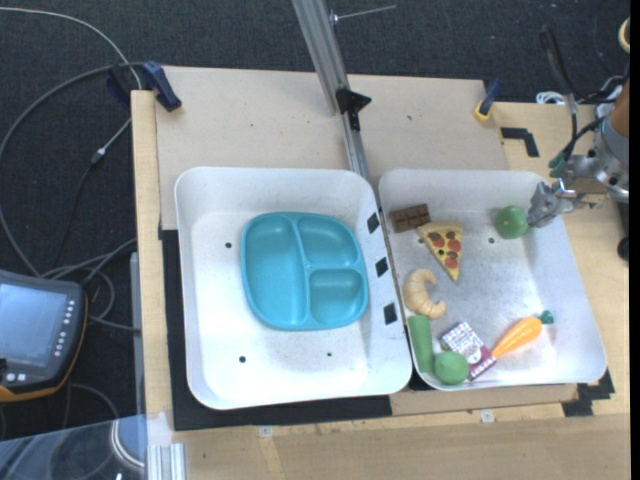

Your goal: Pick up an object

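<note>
The right bin (585, 303) holds several toy foods: a brown chocolate bar (409, 217), a pizza slice (443, 248), a croissant (422, 291), a green pickle (419, 340), a green round fruit (451, 367), a pink packet (467, 343), an orange carrot (520, 335) and a green ball (511, 222). My gripper (545, 206) reaches in from the right at the bin's upper right corner. It sits just right of the green ball, close to or touching it. Nothing shows as lifted.
The left bin (200, 268) holds a blue divided plate (305, 270). A metal pole (325, 38) slants up from between the bins. Blue and yellow clamps sit at the board's far corners. Cables and a pendant lie on the floor at left.
</note>
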Motion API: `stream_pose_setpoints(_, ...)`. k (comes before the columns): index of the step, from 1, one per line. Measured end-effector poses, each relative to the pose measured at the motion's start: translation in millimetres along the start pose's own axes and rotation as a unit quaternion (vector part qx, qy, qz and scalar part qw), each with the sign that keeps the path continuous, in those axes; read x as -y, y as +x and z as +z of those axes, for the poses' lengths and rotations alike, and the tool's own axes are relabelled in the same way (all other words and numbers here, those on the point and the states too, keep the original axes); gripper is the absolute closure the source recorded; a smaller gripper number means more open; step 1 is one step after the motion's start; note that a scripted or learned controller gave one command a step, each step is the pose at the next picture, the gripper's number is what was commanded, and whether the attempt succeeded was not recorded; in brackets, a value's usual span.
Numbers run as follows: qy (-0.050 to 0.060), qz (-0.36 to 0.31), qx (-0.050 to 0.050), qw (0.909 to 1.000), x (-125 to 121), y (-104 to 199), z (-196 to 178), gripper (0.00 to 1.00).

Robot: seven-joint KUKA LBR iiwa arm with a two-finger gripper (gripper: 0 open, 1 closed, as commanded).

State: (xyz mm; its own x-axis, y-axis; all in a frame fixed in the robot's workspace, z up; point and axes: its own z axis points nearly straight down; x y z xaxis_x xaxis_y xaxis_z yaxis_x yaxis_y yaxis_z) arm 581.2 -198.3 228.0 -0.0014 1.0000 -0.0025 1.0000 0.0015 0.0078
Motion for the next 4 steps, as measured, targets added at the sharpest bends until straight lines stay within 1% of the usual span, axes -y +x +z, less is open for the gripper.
stream_pose_setpoints(1, 0.002, 0.000, -0.001, 1.0000, -1, 0, -12, 1.00)
stream_pose_setpoints(2, 0.004, -0.003, -0.003, 1.0000, -11, 63, -10, 1.00)
stream_pose_setpoints(3, 0.002, -0.003, -0.002, 1.0000, -32, 124, -11, 1.00)
stream_pose_setpoints(4, 0.002, -0.002, -0.002, 1.0000, -48, 174, -19, 1.00)
